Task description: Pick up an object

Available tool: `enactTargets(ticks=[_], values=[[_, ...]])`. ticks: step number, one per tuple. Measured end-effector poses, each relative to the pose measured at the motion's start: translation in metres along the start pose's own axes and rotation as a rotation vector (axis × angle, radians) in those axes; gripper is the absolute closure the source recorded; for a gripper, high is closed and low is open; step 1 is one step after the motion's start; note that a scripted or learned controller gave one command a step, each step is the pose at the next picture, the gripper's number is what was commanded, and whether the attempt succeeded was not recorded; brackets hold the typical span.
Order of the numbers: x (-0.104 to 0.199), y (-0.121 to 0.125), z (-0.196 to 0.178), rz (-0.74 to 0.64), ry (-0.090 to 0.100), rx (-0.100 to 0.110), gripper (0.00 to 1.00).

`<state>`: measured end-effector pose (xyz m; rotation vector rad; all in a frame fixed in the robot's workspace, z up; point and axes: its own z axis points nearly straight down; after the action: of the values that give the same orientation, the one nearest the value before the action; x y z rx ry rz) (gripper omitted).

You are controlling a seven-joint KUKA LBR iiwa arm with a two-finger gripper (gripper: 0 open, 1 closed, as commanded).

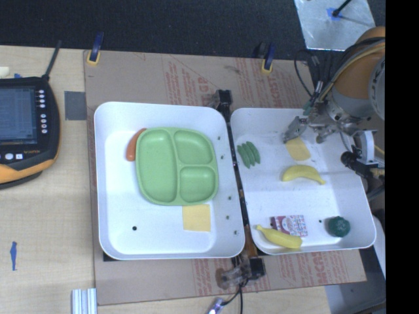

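The arm (360, 77) reaches in from the right, and its tool (308, 128) hangs over the far part of the right bin (353, 195). Whether the tool is wide or narrow I cannot tell. Just beside its tip, a yellow slice (298, 150) lies flat on the bin floor. Near that, toward the front, sits a banana (303, 173). Green beans (249, 154) lie by the bin's left wall. At the front are a second banana (280, 237), a small packet (289, 224) touching it, and a dark green ball (338, 226).

The left bin (111, 175) holds a green divided plate (177, 165), an orange piece (133, 145) partly under its left edge, and a yellow square (197, 218) in front. A pendant (23, 126) rests on the bench (39, 241) at left.
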<state>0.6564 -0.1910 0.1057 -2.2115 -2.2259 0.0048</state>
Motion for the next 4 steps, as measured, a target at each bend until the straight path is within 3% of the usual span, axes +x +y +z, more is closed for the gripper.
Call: enactTargets(ticks=[1,2,3,4], values=[[-0.003,0.000,0.014,0.002,-0.001,0.000,0.00],[-0.003,0.000,0.003,0.000,-0.001,0.000,1.00],[-0.003,0.000,0.003,0.000,-0.001,0.000,0.00],[0.005,-0.021,-0.017,0.004,-0.001,-0.001,0.00]])
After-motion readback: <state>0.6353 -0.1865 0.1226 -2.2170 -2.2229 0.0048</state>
